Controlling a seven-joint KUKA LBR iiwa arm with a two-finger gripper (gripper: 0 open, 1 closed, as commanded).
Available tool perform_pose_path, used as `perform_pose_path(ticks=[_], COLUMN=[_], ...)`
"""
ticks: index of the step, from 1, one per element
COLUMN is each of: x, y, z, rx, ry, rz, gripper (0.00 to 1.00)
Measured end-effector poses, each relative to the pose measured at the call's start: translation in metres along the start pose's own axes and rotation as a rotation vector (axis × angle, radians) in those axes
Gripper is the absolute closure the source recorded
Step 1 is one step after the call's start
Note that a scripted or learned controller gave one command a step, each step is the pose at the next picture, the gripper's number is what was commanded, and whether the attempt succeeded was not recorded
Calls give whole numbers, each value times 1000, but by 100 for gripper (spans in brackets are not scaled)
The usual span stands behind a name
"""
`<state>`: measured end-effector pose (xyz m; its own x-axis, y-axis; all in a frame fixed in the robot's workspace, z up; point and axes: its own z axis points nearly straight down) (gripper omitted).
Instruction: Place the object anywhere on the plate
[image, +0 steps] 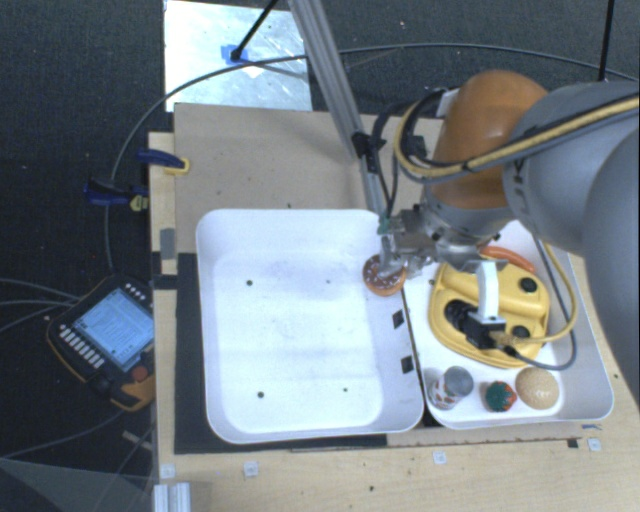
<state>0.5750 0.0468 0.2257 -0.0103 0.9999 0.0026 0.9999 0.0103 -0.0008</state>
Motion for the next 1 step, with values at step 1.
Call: perform_pose_path(ticks=[1], x=[59], y=[-25], z=[-4], rx=[0], ry=[1], rz=[-1], gripper=[100])
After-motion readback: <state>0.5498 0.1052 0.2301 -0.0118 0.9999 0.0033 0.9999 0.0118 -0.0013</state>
